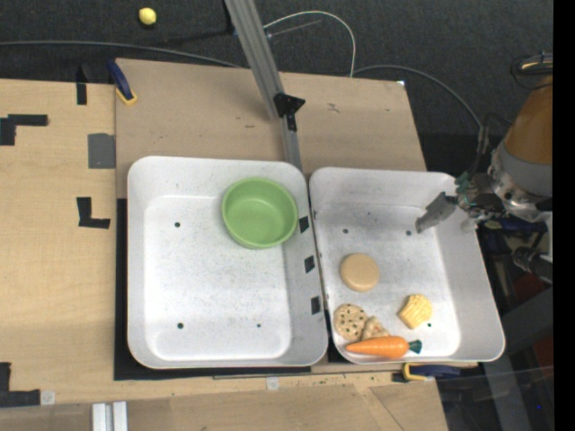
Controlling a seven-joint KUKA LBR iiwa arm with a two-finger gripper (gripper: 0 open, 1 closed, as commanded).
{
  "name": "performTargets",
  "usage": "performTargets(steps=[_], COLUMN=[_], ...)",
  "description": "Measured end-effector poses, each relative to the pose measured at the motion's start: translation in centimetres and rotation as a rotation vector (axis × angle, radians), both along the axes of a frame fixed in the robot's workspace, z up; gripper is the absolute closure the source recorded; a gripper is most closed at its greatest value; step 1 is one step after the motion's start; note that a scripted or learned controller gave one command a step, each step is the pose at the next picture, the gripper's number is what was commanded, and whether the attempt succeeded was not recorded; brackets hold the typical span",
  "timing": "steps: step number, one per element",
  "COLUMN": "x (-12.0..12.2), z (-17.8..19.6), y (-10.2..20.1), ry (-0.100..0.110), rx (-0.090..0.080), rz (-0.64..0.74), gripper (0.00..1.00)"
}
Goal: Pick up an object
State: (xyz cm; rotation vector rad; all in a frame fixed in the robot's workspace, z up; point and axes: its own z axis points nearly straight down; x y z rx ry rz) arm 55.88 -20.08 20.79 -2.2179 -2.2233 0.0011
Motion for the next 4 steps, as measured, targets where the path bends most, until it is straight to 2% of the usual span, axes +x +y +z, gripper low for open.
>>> performTargets(steps=[1, 3, 4], x=[0.0, -1.0, -0.8], z=[0.0, -11.7, -10.4], y=[0.0, 0.3, 0.3], ry=[0.000, 0.006, 0.002], rx=[0.000, 0.001, 0.000], rz=[0.000, -0.001, 0.000], gripper=[0.00, 0.00, 1.00])
